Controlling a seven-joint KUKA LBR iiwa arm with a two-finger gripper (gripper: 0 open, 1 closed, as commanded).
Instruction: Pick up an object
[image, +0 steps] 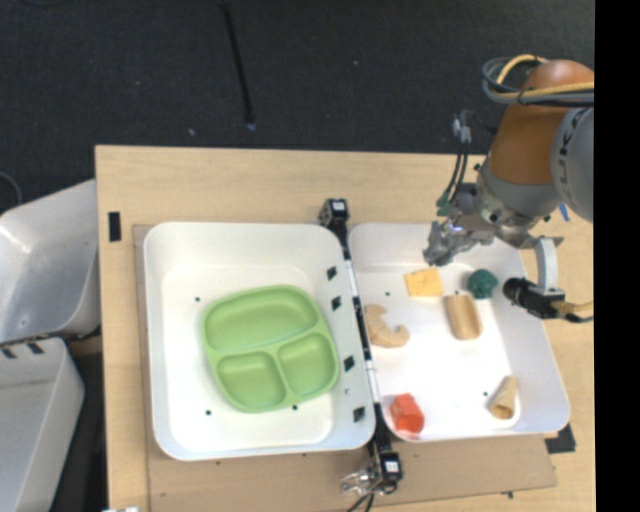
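Hand (443, 247): I see it over the right bin's (530, 395) far edge, just above the yellow block (423, 283); I can't tell its state.
Right bin: yellow block, green ball (482, 282), tan cylinder (462, 317), red piece (405, 413).
Left bin (165, 400): green divided tray (270, 346).

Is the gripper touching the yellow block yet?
Cannot tell. In the camera view the gripper sits just above-left of the yellow block, but the slanted angle hides whether there is contact.

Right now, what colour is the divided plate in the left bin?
Light green; the divided plate shows best in the camera view.
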